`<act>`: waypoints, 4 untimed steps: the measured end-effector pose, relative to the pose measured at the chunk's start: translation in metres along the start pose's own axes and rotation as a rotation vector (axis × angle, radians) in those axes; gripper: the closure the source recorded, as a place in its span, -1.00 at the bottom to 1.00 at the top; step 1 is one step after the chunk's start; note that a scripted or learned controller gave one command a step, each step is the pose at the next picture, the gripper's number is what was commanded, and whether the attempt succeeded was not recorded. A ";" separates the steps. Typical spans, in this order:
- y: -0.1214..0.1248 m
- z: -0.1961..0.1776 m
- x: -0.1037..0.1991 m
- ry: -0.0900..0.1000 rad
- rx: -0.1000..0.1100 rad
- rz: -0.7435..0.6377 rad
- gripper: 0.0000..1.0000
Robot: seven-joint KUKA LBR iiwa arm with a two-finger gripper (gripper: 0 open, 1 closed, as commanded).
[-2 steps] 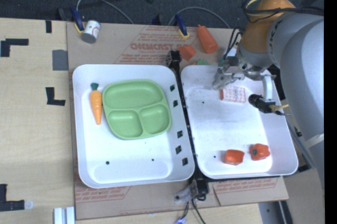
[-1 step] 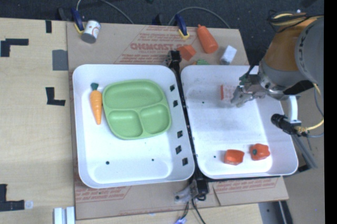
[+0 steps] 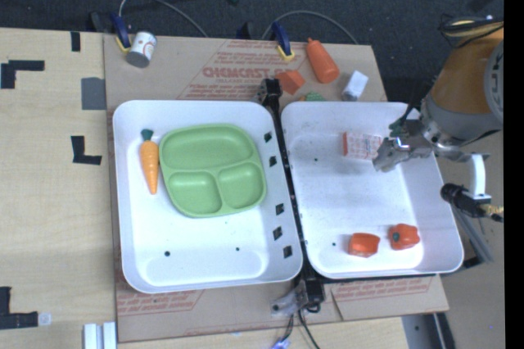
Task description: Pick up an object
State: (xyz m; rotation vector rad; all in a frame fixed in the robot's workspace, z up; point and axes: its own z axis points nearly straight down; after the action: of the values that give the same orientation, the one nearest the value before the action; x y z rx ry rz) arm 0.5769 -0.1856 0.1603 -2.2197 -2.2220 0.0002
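Bench with 2 white bins; my gripper [image 3: 391, 152] hangs in the right bin [image 3: 360, 200], just beside a small red-white packet [image 3: 362, 145]. Jaw state: cannot tell. 2 red-orange pieces [image 3: 382, 241] near front rim.

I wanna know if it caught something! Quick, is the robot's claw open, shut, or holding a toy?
Two-finger gripper: cannot be told; it sits in the right white bin beside the small red-and-white packet.

You see green plate [image 3: 214, 169], orange carrot [image 3: 150, 165] with green top, white bins [image 3: 131, 241], two red-orange peppers [image 3: 364, 244], white-red packet [image 3: 360, 145].
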 end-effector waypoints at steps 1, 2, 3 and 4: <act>0.000 0.000 0.000 0.001 0.000 0.000 -1.00; 0.071 0.069 0.033 -0.004 -0.011 -0.001 -1.00; 0.093 0.069 0.054 -0.008 -0.012 0.000 -1.00; 0.094 0.058 0.053 -0.011 -0.016 -0.003 1.00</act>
State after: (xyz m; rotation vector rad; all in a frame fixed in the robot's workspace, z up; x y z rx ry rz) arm 0.6709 -0.1322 0.1025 -2.2305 -2.2384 -0.0049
